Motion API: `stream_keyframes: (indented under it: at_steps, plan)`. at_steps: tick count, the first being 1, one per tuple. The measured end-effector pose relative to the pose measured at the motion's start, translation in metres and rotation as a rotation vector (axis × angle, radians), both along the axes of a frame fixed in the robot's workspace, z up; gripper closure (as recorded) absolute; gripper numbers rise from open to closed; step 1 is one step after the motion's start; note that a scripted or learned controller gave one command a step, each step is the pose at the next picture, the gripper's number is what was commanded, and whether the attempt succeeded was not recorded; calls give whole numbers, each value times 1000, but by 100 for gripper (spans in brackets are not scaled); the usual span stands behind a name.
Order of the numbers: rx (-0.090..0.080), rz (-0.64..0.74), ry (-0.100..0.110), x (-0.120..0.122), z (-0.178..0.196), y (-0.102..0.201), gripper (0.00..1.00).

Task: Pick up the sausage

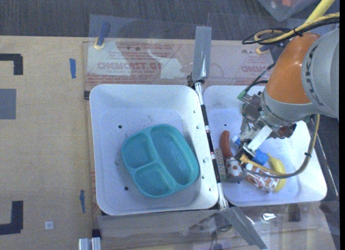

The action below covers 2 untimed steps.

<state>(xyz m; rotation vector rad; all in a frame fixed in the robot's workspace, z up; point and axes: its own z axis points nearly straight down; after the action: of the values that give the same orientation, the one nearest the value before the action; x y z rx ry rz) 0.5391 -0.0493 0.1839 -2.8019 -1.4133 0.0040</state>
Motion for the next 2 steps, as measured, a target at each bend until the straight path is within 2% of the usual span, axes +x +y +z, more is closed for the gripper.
stream_keyframes:
  at_steps: [1, 2]
  plan:
    - [-2, 113, -4, -21, 111, -52, 100]
    - [0, 295, -1, 19, 73, 15, 100]
